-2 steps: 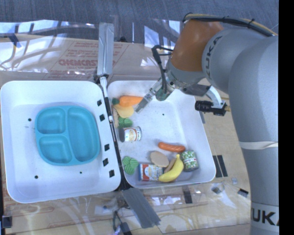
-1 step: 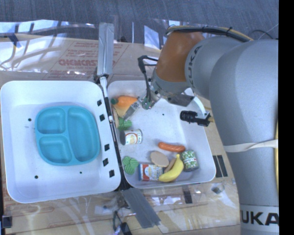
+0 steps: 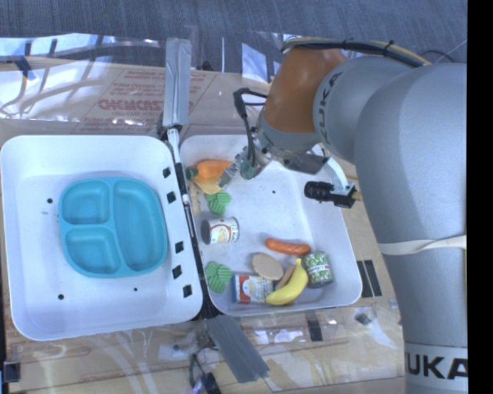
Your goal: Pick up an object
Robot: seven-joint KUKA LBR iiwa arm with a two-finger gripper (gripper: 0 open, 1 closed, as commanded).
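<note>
My gripper (image 3: 245,165) reaches down into the back left part of the right bin (image 3: 338,245), right beside an orange toy carrot (image 3: 211,171). The arm covers its fingers from above. Further objects lie in that bin: a green leafy piece (image 3: 219,202), a small can on its side (image 3: 220,231), a red-orange sausage (image 3: 287,246), a tan cookie (image 3: 268,266), a yellow banana (image 3: 292,284), a green can (image 3: 317,269), a red and white carton (image 3: 248,288) and another green piece (image 3: 217,276).
The left bin (image 3: 25,220) holds a blue divided plate (image 3: 113,225). A metal divider bar (image 3: 177,80) runs back between the bins. The grey arm (image 3: 394,138) covers the right bin's back right corner.
</note>
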